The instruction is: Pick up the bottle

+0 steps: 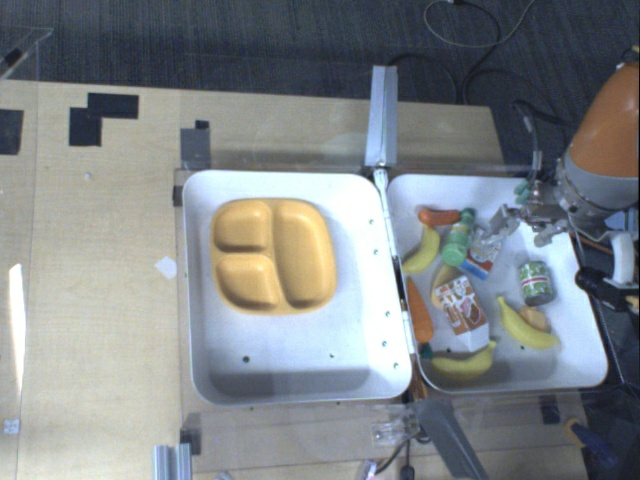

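A sectioned tray (272, 254) is set in the left bin (210, 368). In the right bin (590, 363), the bottle (458, 240) lies near the far left corner, a can (536, 282) toward the right edge.

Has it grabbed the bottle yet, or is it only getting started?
Nothing looks finished: the bottle with its green cap lies in the right bin among bananas, a carton and a can. In hand: the gripper sits just right of the bottle, low over that bin, and I cannot tell whether it grips anything. Left to do: closing on the bottle and lifting it.
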Controlling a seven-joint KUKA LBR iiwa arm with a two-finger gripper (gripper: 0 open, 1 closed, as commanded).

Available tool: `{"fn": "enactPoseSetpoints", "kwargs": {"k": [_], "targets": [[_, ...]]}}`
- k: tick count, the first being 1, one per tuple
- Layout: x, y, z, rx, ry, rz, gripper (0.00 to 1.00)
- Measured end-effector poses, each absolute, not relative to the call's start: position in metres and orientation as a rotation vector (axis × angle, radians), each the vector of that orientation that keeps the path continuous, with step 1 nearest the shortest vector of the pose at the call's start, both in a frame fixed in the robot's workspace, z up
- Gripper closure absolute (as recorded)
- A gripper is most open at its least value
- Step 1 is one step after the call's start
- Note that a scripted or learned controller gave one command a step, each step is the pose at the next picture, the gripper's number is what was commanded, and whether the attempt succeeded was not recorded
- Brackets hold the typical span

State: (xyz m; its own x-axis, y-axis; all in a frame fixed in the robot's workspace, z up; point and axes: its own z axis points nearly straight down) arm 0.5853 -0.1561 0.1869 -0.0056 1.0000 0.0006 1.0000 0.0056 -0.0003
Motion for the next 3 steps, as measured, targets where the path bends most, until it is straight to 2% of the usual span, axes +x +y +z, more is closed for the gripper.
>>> {"fn": "enactPoseSetpoints", "kwargs": {"k": [1, 2, 3], "targets": [[0.609, -0.150, 0.202, -2.309, -2.133, -0.002, 0.00], [0.642, -0.139, 0.099, -2.261, -2.202, -0.015, 0.00], [0.599, -0.158, 0.115, -2.270, -2.172, -0.001, 0.00]]}}
